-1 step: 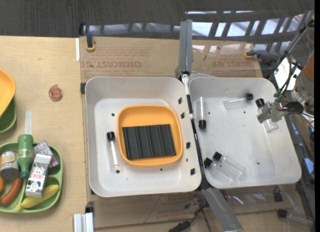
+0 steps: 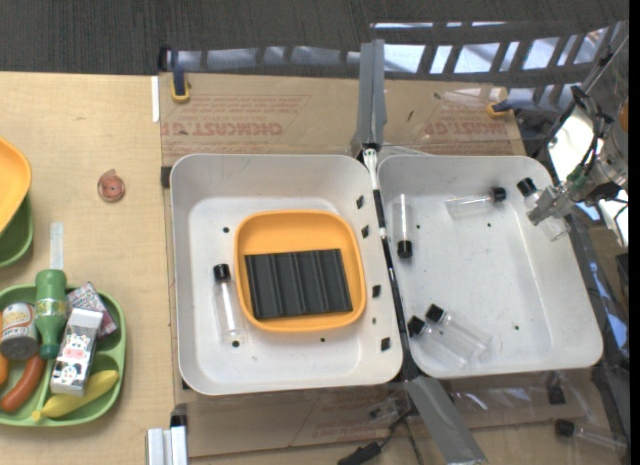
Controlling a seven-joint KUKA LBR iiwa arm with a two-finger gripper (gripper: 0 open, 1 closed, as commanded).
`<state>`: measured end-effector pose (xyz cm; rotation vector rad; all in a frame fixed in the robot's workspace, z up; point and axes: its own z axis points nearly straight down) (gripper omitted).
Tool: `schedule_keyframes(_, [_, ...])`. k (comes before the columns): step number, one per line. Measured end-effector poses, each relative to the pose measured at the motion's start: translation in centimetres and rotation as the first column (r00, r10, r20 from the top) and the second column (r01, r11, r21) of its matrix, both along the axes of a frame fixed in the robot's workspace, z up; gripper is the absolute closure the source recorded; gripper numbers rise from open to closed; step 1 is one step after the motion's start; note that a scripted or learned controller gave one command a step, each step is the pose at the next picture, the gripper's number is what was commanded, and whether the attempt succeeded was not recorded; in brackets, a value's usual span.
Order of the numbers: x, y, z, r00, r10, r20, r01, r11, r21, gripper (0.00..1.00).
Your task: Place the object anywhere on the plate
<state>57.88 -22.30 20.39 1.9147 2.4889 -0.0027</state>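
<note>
An orange-yellow plate (image 2: 298, 231) lies in the middle of the left bin (image 2: 200, 353). A black ridged rectangular block (image 2: 300, 284) rests flat on the plate and covers most of its centre. My gripper (image 2: 551, 205) hangs at the right bin's far right rim, well away from the plate, with the grey arm rising behind it to the upper right. Just left of the gripper lies a clear vial with a black cap (image 2: 526, 188). The gripper looks small and blurred against the rim.
A clear vial (image 2: 227, 303) lies left of the plate in the left bin. The right bin (image 2: 500, 283) holds several clear black-capped vials: one by the divider (image 2: 401, 223), one at the back (image 2: 472, 203), two at the front (image 2: 450, 331). A green tray of toy food (image 2: 100, 393) sits at left.
</note>
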Motion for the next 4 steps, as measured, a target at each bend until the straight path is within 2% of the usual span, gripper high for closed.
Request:
schedule_keyframes(1, [5.1, 0.1, 5.1, 0.979, 0.203, 0.002, -0.203, 0.979, -0.001, 1.00])
schedule_keyframes(2, [8.1, 0.2, 12.7, 0.932, 0.362, 0.002, -0.362, 0.932, -0.001, 1.00])
schedule_keyframes(3, [8.1, 0.1, 23.3, 0.829, 0.560, 0.002, -0.560, 0.829, -0.002, 1.00])
schedule_keyframes(4, [7.5, 0.1, 23.8, 0.482, 0.876, 0.001, -0.876, 0.482, -0.001, 1.00])
